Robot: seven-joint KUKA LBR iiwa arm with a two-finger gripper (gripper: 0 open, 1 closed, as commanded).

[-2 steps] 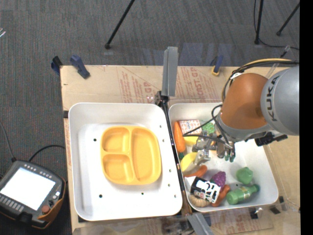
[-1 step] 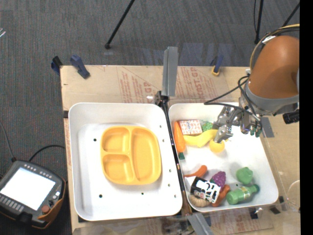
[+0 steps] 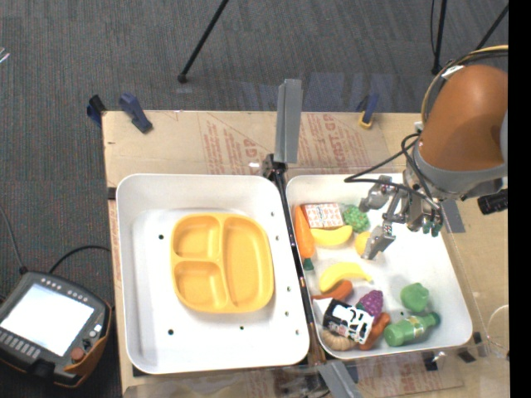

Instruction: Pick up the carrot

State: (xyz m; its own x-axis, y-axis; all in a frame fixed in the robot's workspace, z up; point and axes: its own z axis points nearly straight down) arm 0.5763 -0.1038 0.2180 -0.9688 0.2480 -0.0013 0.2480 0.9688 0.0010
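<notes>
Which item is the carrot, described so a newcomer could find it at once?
Start at the right-hand white bin, the one crowded with toy food. Go to its left wall: the long orange plastic carrot lies along it, beside the red-and-white box and a yellow banana. It is the longest plain-orange piece, tapering towards one end.

Carrot (image 3: 304, 230): smooth orange plastic, slight sheen.
Divided tray (image 3: 222, 263): yellow plastic, smooth, matt.
Bins (image 3: 137, 222): white plastic, smooth, faintly glossy.
Bench top (image 3: 207, 143): brown cardboard, matt, printed.
Gripper (image 3: 377, 245): bare grey metal.
Arm band (image 3: 460, 118): glossy orange casing.
Floor (image 3: 99, 40): dark ribbed carpet.
</notes>
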